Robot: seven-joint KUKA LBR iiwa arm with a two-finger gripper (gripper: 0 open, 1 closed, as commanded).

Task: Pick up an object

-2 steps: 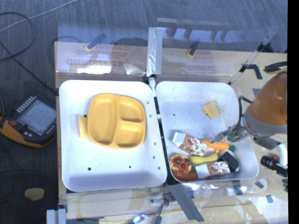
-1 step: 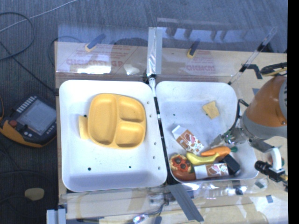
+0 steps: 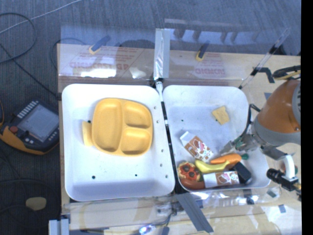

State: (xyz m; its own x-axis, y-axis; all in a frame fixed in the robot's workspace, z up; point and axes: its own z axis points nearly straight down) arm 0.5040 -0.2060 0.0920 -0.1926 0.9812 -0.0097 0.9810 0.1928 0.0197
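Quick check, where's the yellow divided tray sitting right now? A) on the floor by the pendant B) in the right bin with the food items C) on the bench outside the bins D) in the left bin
D: the yellow divided tray lies flat in the left bin, while the banana and the other small items are piled at the near edge of the right bin.

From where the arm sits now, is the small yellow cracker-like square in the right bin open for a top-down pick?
Probably yes. The small yellow cracker-like square lies alone on bare bin floor, apart from the pile of toy food at the near edge, and the end effector is close by.
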